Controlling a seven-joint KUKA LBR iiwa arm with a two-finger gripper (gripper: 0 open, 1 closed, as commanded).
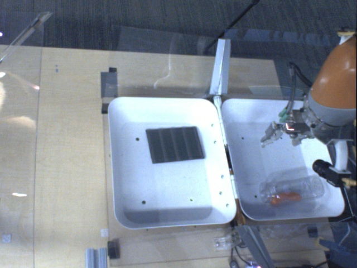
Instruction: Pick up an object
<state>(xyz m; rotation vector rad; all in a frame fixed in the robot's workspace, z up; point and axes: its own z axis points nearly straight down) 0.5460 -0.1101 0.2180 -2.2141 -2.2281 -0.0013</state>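
Lying on its side near the front edge of the right-hand shallow white bin (pixel 245 202), a clear plastic bottle with something orange-red inside (pixel 291 192) is the only loose thing there to pick. It looks light and thin-walled, so it would likely dent under a hard squeeze, and its smooth round body could roll or slip sideways out of a pinch (the glare on it also makes its outline hard to read). The safest hold is judged to be across the middle of the barrel, fingers set square to its long axis, closing gently.

Farther back, above the middle of the same bin and well apart from the bottle, the arm's two-finger gripper (pixel 273 135) hangs with its jaws spread and nothing between them.

To the left, the other shallow white bin (pixel 122 149) holds a dark grey ribbed rectangular pad (pixel 174 144) lying flat; it looks too low and flat for an easy pinch.
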